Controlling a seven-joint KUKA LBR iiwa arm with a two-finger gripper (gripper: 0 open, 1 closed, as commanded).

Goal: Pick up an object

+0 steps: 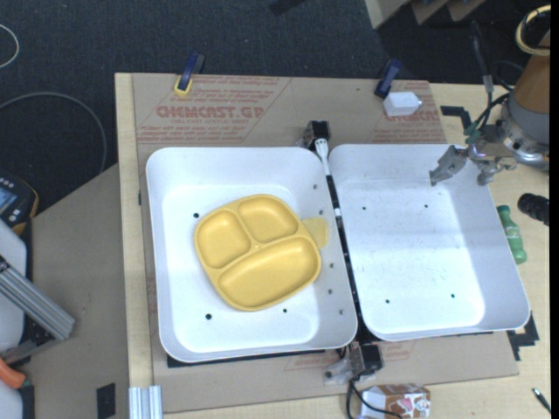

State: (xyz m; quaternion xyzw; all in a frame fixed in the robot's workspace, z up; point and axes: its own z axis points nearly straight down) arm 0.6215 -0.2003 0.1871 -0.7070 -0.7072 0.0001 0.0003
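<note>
Yellow 3-compartment plastic plate (257,250) lies in the left white bin (166,177); my end effector (463,166), spread and empty, must cross over and grip its rim.

plate (256,251): yellow all over, 3 sections, same shade
bins (166,234): 2, plain white, a few small black dots on the floors
board under the bins (218,107): tan cardboard with red print
my pincer (463,166): grey metal
my arm (534,103): grey, orange band above
clamps (186,75): blue and yellow
floor (87,24): dark blue-grey
</note>
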